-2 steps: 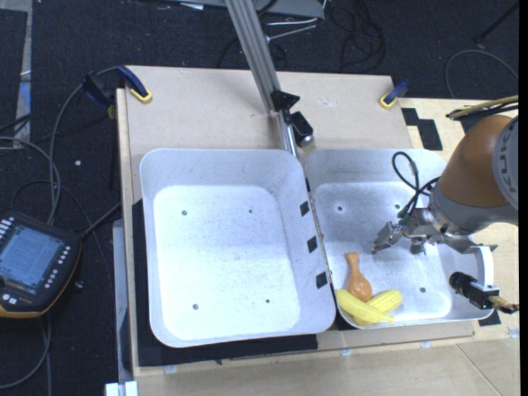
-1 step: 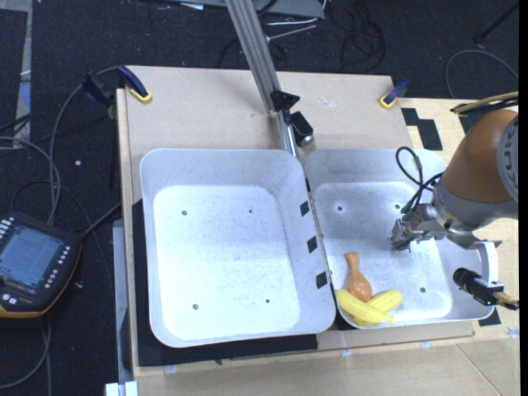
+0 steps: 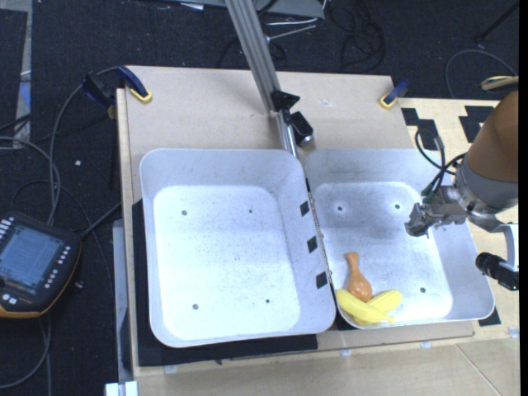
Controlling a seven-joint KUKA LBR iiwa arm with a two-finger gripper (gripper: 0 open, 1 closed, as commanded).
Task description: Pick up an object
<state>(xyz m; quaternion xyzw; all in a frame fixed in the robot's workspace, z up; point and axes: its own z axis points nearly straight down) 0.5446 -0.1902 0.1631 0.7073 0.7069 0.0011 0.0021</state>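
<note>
So this looks like the approach stage of the pick, nothing grabbed yet. The end effector (image 3: 418,221) is hanging over the upper right part of the right bin (image 3: 375,190), and from this angle it's just a dark cluster of metal, so I honestly can't tell how it's set. I see nothing sitting in it.

The stuff to grab is down-left of the end effector, toward the near edge of that same bin: an orange piece with a narrow neck (image 3: 358,280), kind of drumstick shaped, and a yellow banana-looking thing (image 3: 371,306) just below it. The two are touching or near enough, with the yellow one pushed up against the bin's front wall. They're well apart from the end effector.

My guess for the next move: slide across and toward the front of the bin, line up over one of them, then drop. The orange one seems the easier target since it's a bit clear of the wall. The left bin (image 3: 223,246) on the bench (image 3: 214,110) doesn't matter here.
</note>
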